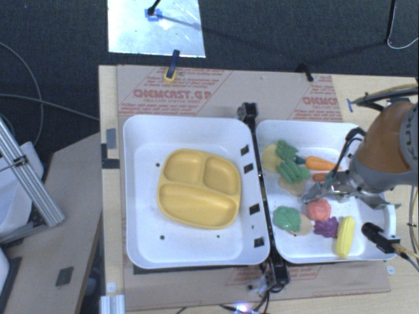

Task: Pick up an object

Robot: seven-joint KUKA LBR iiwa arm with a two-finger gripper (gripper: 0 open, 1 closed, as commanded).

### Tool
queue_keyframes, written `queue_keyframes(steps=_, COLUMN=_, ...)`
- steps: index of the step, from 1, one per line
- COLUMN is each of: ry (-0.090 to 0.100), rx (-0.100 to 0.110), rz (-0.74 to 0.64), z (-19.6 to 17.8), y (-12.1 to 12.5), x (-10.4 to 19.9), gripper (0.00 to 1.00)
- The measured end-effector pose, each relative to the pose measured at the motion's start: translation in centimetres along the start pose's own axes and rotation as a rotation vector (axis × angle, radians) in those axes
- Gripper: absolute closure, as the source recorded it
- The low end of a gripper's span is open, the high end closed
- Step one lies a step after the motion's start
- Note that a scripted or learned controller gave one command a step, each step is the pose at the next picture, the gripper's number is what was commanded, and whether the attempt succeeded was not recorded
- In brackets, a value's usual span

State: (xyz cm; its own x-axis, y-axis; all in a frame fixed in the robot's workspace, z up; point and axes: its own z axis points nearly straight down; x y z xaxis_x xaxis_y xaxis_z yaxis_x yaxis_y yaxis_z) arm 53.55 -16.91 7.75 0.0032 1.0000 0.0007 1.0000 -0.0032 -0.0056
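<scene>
The landmark here is the right bin (pixel 288 252), the white tray that carries all the toy food. Along its near edge lies a yellow corn cob (pixel 344 235), tilted slightly, with a purple grape bunch (pixel 326 227) touching it on the side toward the bin's middle. Further along that same near part of the right bin sits a green leafy piece (pixel 286 218) resting on a pale tan piece (pixel 302 224).

Just behind the grapes, near the bin's middle, is a pinkish-red round fruit (pixel 319 209). The gripper (pixel 319 191) hangs directly over the far side of this fruit, its metal tip low among the items (the picture is too coarse there to judge whether the claw is apart, together, or clamped on anything, so I cannot tell). No item can be seen between its parts.

Farther back in the right bin lie an orange carrot (pixel 320 163), two green vegetables (pixel 291 162) stacked one behind the other, and a yellow piece (pixel 270 157) by the bin's inner wall. The grey arm with its orange band (pixel 387 146) leans over the bin's outer far corner.

Beside the right bin, across the black hinge strip, the left bin (pixel 141 175) holds a yellow divided plate (pixel 198 187). Beyond both bins the cardboard-covered bench (pixel 216 90) ends at dark carpet, where a shiny sheet (pixel 156 18) lies.
</scene>
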Motion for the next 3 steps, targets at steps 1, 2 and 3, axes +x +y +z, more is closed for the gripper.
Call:
queue_keyframes(steps=1, ry=0.001, rx=-0.002, rz=-0.004, z=-0.6, y=-5.2, x=2.0, gripper=0.00)
queue_keyframes(steps=2, ry=-0.001, rx=-0.010, rz=-0.004, z=-1.7, y=-4.8, x=1.9, gripper=1.00)
queue_keyframes(steps=3, ry=-0.007, rx=-0.016, rz=-0.006, z=-7.5, y=1.2, x=-4.1, gripper=1.00)
